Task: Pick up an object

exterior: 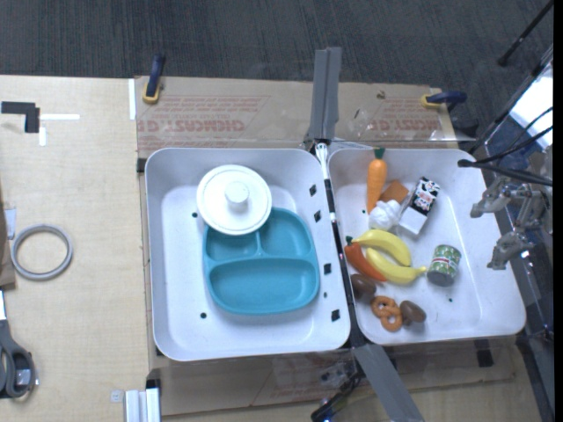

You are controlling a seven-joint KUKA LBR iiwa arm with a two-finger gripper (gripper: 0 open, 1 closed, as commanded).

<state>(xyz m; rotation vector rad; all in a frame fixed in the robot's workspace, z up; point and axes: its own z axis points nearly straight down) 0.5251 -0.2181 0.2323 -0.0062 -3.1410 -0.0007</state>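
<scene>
The camera view looks down on two white bins side by side on the bench. The left bin (163, 262) holds two things: one blue divided plate (261, 266) with three compartments, and one round white lid (234, 200) with a knob, lying over the plate's upper left corner. The right bin (493, 297) holds the smaller objects, clustered toward its left half: one carrot (376, 177) pointing up toward the far wall, one small black-and-white carton (421, 205) just right of it, one white lumpy piece (383, 214) below the carrot, two yellow bananas (391, 258) lying together, one red-orange piece (361, 258) partly hidden under them, one green can (443, 263) touching the right end of the bananas, one pretzel (385, 311), and two brown lumps, one (362, 285) above the pretzel and one (413, 311) to its right. An orange shape between carrot and carton is mostly covered and cannot be identified. At the right edge, beside the right bin's outer wall, grey metal parts of the gripper (508, 227) show, partly cut off and tangled with cables; whether the jaws are spread or closed cannot be told, and nothing is visible between them. On the bench to the left lie one grey ring (39, 251) and one pair of scissors (16, 372), cut off by the frame.
</scene>
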